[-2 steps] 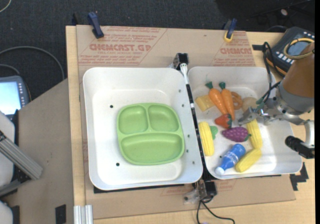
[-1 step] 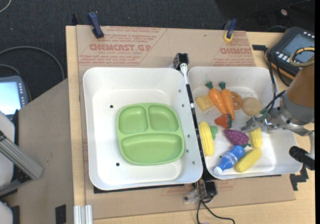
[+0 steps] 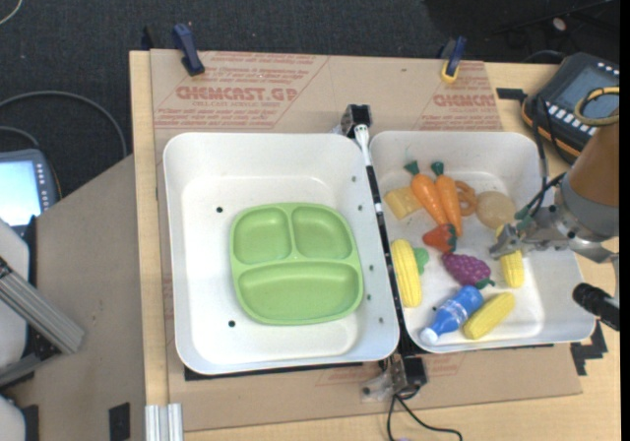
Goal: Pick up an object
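Two white bins side by side; right bin (image 3: pixel 527 149) full of toy food. Fingers (image 3: pixel 512 237) poised beside small corn piece (image 3: pixel 513 270) there. Grip state impossible to tell.

Brown bench (image 3: pixel 246 85) with red lettering, two white bins side by side: left bin (image 3: pixel 197 262), right bin (image 3: pixel 512 158)

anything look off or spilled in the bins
Nothing stands out. The toy food lies loose in the right bin, none spilled, and the green divided plate sits flat in the left bin.
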You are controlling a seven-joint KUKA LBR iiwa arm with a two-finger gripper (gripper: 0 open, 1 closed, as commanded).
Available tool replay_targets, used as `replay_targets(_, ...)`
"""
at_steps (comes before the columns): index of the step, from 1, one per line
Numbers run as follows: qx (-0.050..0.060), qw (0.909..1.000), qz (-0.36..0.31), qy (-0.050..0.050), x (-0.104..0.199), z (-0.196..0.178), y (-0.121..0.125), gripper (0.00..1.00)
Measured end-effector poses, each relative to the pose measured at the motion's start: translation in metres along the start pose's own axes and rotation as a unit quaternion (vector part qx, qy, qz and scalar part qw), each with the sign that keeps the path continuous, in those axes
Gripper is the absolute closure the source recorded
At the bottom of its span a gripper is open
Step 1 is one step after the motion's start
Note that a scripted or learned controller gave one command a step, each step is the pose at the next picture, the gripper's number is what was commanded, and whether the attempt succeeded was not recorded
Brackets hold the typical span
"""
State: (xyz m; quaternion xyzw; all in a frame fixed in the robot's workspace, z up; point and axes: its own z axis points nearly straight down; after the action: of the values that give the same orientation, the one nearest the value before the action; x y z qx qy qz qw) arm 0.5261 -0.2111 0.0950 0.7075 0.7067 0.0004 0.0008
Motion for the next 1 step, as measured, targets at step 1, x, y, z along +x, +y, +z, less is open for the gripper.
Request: replay_targets(1, -0.001, 1.0, -0.004, 0.0, 0.062, 0.0111, 0.0372, 1.0)
